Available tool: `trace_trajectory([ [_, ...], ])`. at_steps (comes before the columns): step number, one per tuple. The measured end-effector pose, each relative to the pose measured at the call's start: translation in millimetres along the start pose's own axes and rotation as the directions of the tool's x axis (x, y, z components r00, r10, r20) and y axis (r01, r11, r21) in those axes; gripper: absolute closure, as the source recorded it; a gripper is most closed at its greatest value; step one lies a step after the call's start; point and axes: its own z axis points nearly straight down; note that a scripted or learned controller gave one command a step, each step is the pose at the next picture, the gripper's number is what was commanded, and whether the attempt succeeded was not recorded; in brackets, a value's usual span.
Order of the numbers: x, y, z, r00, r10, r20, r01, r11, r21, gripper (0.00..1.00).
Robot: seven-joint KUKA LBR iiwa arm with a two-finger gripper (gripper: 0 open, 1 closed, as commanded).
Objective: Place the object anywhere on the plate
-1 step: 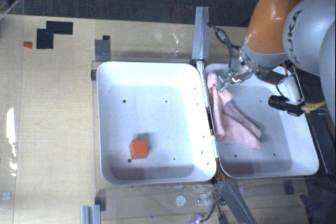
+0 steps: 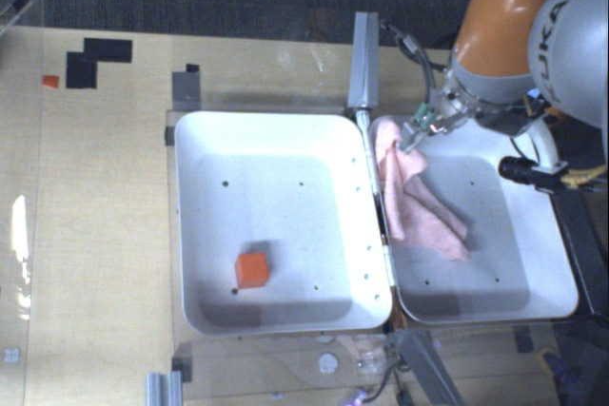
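In the camera view you see two white bins side by side across the middle of the frame. The left bin (image 2: 205,204) holds a small orange block (image 2: 252,270) in its lower left part, resting flat on the floor, well apart from everything else. The right bin (image 2: 533,290) holds a pink cloth (image 2: 419,204), crumpled along the bin's left wall; its upper end rises against the top left corner and the rest trails down toward the middle of the floor.

The arm (image 2: 533,24) comes in from the upper right of the frame, its orange band uppermost. You will find the gripper (image 2: 419,128) at the top left corner of the right bin, right at the upper end of the cloth. It looks to touch the cloth there, but you cannot tell from this angle whether it is gripping the cloth or standing apart.

On the bench at the upper left lie black shapes (image 2: 95,60) and a small orange marker (image 2: 50,82).
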Motion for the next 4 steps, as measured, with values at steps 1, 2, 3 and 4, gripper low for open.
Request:
trace_trajectory([
  [1, 40, 17, 3, 0.919, -0.393, -0.002, 0.393, 0.919, 0.001, 1.0],
  [2, 86, 36, -8, 0.692, -0.722, 0.002, 0.722, 0.692, -0.004, 1.0],
  [3, 136, 46, -4, 0.489, -0.873, 0.0, 0.873, 0.489, -0.004, 1.0],
  [4, 136, 46, -4, 0.489, -0.872, 0.0, 0.872, 0.489, -0.004, 0.0],
])
